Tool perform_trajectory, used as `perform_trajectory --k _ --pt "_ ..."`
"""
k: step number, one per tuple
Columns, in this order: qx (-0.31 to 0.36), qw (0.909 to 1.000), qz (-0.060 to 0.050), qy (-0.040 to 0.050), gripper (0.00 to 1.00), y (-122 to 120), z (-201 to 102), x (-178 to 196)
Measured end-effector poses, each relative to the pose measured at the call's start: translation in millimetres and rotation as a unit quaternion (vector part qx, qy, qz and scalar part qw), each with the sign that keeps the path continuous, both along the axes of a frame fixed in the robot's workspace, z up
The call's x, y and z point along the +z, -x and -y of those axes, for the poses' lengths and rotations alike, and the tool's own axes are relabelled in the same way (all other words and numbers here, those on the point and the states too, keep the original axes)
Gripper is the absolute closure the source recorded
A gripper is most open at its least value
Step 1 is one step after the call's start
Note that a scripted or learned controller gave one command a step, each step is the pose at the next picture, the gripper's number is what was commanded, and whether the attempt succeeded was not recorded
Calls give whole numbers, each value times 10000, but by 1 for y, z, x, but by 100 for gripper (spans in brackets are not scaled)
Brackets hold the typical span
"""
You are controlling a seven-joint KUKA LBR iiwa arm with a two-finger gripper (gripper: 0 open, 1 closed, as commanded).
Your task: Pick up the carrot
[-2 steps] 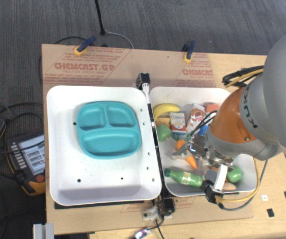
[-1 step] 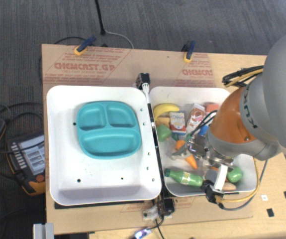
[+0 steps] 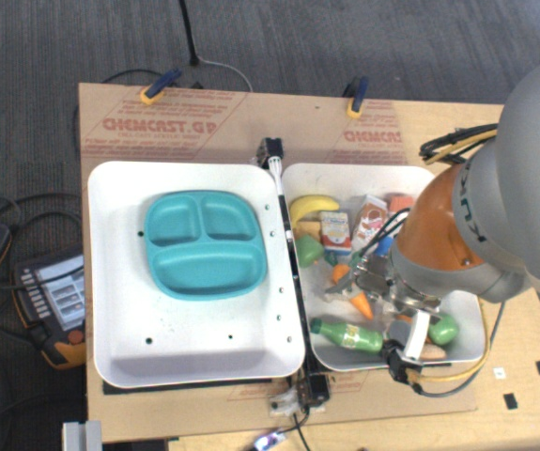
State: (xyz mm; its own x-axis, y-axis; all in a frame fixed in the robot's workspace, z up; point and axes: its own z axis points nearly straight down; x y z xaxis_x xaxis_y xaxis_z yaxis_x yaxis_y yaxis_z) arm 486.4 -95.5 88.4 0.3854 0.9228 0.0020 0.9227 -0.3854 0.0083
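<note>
In the camera view I see the carrot (image 3: 360,303) lying in the right bin (image 3: 471,341), just left of the gripper (image 3: 382,294) and partly under it, between the green bottle (image 3: 347,335) and the small cartons (image 3: 335,230). Its long axis seems to run slantwise, tip toward the lower right (a second orange bit shows nearer the cartons). I cannot tell the tool's state from here. I judge the reach needs a slight shift left.
</note>
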Motion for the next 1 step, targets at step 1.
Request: perform_trajectory --k 1 --pt "0 10000 0 0 0 0 0 0"
